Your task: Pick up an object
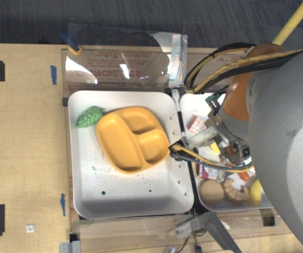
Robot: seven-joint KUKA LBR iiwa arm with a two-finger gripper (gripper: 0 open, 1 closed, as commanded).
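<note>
In the left bin (88,194) lies a yellow divided plate (132,137), with a green leafy toy (90,117) touching its upper left edge. The right bin (192,105) holds several small things: a red and white packet (196,124), a tan egg-shaped piece (211,191), a brown pastry-like piece (237,191), a yellow piece (255,191) and a small yellow bit (215,148). The arm's grey body and orange band (235,101) hang over the right bin. The gripper (229,153) reaches down among the items there, its tips buried in cables and clutter.
A clear plastic sheet (122,67) lies behind the left bin. Yellow and black cables (193,156) loop from the wrist across the divider between the bins. Wooden bench (19,157) extends to the left, marked with black and blue tape.
</note>
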